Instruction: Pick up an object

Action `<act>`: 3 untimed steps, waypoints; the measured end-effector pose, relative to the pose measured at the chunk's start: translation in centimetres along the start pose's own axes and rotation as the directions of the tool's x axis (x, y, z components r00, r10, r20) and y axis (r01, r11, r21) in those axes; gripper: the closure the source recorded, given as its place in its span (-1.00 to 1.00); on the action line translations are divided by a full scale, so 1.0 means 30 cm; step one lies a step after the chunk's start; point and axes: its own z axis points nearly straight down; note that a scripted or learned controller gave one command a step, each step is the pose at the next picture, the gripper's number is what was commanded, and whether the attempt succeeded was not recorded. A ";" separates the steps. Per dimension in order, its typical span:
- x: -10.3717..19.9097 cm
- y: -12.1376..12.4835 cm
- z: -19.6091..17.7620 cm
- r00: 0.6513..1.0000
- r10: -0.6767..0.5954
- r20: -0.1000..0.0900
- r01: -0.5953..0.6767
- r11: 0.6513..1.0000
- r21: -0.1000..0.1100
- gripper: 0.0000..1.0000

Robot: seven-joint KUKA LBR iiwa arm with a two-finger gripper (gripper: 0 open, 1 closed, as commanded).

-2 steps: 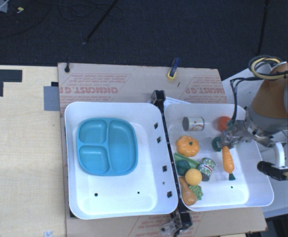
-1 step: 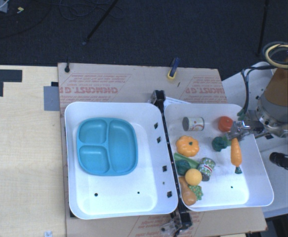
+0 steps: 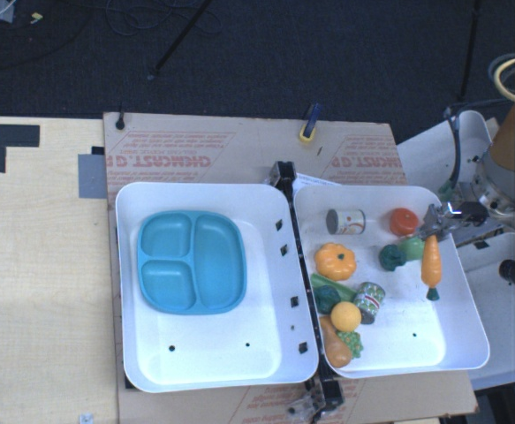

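Note:
The right white bin (image 3: pixel 456 343) holds several toy foods. An orange carrot (image 3: pixel 431 261) stands nearly vertical by the bin's right wall, its green tip pointing down. Its upper end meets the underside of my gripper (image 3: pixel 437 222), which reaches in over the bin's right rim. Whether the carrot is gripped is unclear. A dark green toy (image 3: pixel 398 253) lies just left of the carrot, with a red tomato (image 3: pixel 405 221) above it. A small can (image 3: pixel 346 222) lies on its side further left.
An orange pumpkin (image 3: pixel 336 261), a green vegetable (image 3: pixel 326 294), a yellow lemon (image 3: pixel 346 316), a small tin (image 3: pixel 370 298) and another orange piece (image 3: pixel 337 352) crowd the right bin's left side. The left bin (image 3: pixel 133 325) holds a blue divided plate (image 3: pixel 191 261).

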 end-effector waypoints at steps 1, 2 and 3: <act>0.170 0.061 -0.030 1.000 -0.004 -0.003 0.004 1.000 0.002 1.00; 0.304 0.110 0.002 1.000 -0.003 -0.002 0.003 1.000 0.004 1.00; 0.481 0.158 -0.014 1.000 -0.005 -0.003 0.005 1.000 0.003 1.00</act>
